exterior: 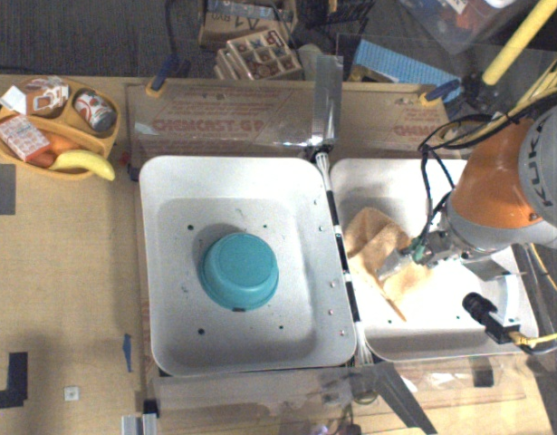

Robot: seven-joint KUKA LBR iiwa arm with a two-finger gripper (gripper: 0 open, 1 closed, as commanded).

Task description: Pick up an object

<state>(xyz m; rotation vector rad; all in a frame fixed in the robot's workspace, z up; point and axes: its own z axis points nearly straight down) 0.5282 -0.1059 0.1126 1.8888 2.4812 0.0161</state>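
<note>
A teal bowl (240,270) lies upside down in the middle of the left bin (169,198). A crumpled tan paper bag (378,243) lies in the left half of the right bin (387,329). My gripper (396,263) reaches in from the right and is down on the bag's right part, its fingers pointing left into the paper. The arm's grey wrist and orange band (495,198) hang over the right side of that bin.
A yellow tray with a banana, a can and small boxes (52,134) sits on the bench at the far left. A cardboard wall (233,120) runs behind both bins. Clutter and cables lie beyond it.
</note>
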